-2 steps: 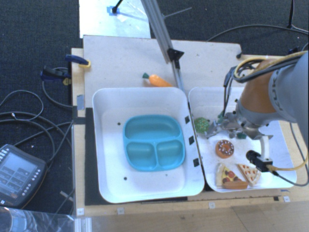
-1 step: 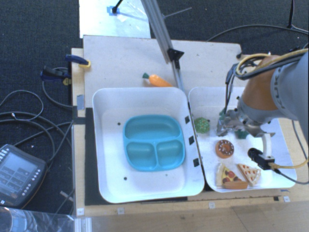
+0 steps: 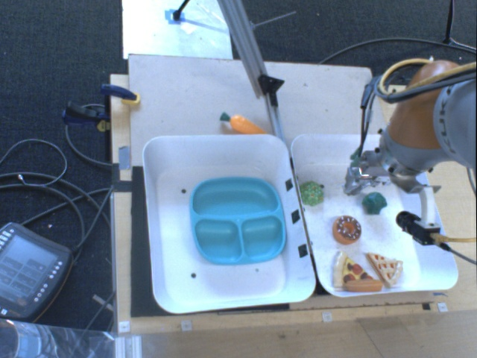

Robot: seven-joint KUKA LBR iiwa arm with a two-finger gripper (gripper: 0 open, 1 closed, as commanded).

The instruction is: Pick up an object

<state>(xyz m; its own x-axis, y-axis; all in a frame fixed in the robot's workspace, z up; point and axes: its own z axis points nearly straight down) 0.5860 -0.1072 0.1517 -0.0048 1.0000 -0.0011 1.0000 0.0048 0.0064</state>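
The right bin [image 3: 425, 274] holds several toy foods. A green broccoli piece [image 3: 311, 194] lies near its left wall. A darker teal-green piece [image 3: 374, 202] sits to its right. A frosted donut [image 3: 346, 230] lies in the middle, with a pizza slice [image 3: 352, 273] and a waffle wedge [image 3: 384, 268] at the front. My gripper [image 3: 358, 179] hangs over the bin's upper middle, just up-left of the teal piece. Nothing shows between its metal fingers.
The left bin [image 3: 168, 274] holds a blue divided plate [image 3: 238, 220]. A toy carrot [image 3: 242, 124] lies on the bench behind the bins. A slanted metal pole [image 3: 250, 43] crosses above the divider. A black cable plug [image 3: 414, 227] hangs over the right bin.
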